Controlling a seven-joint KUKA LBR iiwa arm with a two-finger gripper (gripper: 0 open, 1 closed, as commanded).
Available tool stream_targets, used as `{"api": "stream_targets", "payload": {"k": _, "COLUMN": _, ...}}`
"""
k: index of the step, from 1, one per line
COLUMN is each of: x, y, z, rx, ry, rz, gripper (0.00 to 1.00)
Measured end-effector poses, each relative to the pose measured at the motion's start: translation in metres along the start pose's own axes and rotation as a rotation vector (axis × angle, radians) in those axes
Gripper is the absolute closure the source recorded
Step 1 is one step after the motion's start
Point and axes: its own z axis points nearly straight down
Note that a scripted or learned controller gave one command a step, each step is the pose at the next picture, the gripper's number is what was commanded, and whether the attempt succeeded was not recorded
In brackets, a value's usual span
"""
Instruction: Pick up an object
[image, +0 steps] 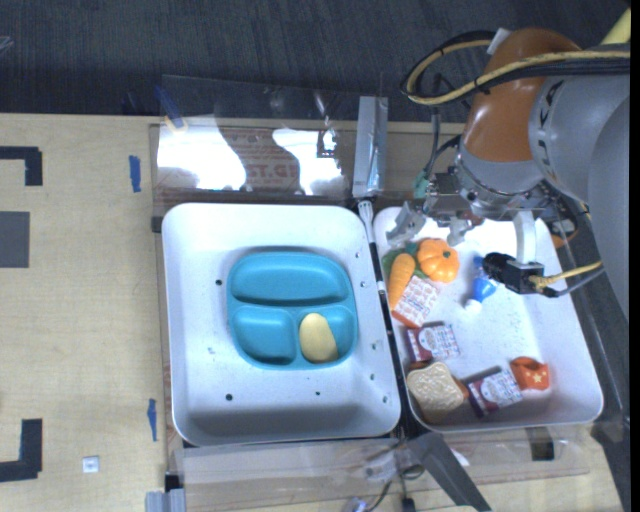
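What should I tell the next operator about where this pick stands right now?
Pincer: hovers low over the top left corner of the right bin, just above the pumpkin and carrot. Whether it is open or shut cannot be told; nothing is seen in its grip.
Right bin: pumpkin, carrot, packets, bread, blue piece, tomato.
Left bin: blue tray with a yellow lemon in its lower right compartment.
Done: approach to the pumpkin corner.
Left: grasp and lift one object.
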Motion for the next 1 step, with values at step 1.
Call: {"api": "stream_targets", "payload": {"k": 1, "x": -0.0697, "y": 0.0072, "z": 0.0899, "rx": 0.009, "ry": 0.000, "rz": 0.030, "gripper": 0.00}}
